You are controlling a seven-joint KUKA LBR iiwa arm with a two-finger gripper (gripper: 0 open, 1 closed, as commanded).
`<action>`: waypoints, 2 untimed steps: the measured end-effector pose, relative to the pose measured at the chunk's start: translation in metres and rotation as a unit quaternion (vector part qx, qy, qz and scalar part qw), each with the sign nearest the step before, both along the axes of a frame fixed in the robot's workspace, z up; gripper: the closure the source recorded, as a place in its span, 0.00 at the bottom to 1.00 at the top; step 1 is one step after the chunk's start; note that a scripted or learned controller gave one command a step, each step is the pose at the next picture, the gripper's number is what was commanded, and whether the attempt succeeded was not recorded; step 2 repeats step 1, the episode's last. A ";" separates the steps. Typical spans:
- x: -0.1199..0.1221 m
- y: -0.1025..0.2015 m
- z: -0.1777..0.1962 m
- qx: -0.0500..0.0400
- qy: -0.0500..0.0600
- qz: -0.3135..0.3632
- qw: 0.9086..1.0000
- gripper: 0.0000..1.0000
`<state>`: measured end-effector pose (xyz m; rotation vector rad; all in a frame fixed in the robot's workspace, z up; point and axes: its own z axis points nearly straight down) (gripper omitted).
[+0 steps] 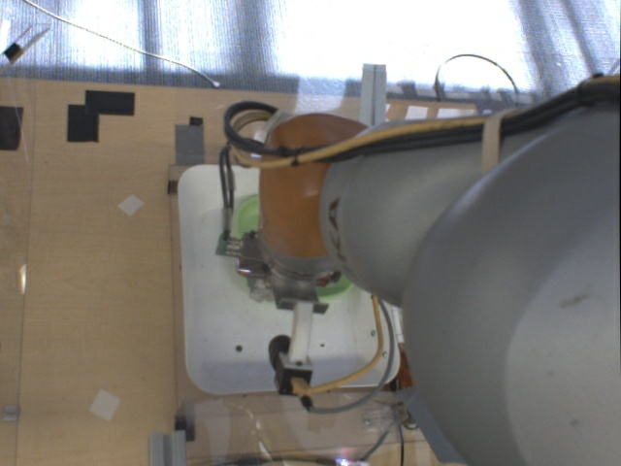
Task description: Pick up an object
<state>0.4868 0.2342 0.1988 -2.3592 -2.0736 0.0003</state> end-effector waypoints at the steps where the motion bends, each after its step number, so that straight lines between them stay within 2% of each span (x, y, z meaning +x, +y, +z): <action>1: 0.000 0.001 -0.010 0.000 0.000 -0.347 0.938 1.00; 2: 0.000 0.001 -0.010 0.000 0.000 -0.347 0.938 1.00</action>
